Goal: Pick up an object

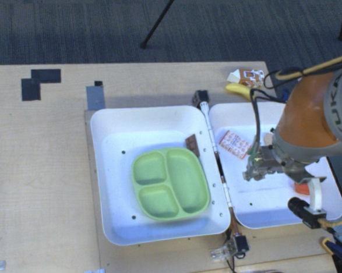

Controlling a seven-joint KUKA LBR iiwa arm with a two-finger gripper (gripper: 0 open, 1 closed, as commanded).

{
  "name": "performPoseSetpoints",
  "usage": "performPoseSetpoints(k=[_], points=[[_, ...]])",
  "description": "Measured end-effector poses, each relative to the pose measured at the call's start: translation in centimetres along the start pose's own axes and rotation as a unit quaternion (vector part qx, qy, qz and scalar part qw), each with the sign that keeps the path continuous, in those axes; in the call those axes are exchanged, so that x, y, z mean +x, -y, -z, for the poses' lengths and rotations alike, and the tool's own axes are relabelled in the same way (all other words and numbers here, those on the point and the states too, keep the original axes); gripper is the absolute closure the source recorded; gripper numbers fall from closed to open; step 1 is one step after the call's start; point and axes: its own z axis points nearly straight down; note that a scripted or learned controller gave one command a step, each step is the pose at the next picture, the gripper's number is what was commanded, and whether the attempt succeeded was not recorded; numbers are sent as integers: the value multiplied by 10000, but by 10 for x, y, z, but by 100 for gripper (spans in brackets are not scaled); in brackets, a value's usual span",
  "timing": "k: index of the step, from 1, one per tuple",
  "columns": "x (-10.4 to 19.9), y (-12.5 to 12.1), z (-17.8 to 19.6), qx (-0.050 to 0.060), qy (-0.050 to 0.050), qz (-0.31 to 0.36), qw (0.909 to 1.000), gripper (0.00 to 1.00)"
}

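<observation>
My gripper (pixel 256 171) hangs over the middle of the right bin (pixel 269 210), above bare white floor. A white packet with a red pattern (pixel 234 143) lies just up and left of it, apart from it. A small orange thing (pixel 303 188) peeks out from under the wrist at the right. In the left bin (pixel 112 166) lies a green divided plate (pixel 170 183). A small brown piece (pixel 191 142) rests beside the plate's upper right corner. Nothing shows in the gripper.
The ridge (pixel 216 159) between the two bins runs just left of the gripper. A yellow item (pixel 238 89) and a small packet (pixel 249 75) lie on the bench beyond the right bin. Dark blocks (pixel 39 82) sit at the bench's far left.
</observation>
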Motion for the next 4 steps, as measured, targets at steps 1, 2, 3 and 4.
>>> performPoseSetpoints(k=[1, 2, 3, 4], points=[[0, 0, 0, 4, 2, -5, 10000, 0], [-48, 2, -84, 21, 4, -16, 10000, 0], [-47, 1, -74, 3, 0, -9, 10000, 100], [2, -7, 0, 2, 1, 0, 10000, 100]])
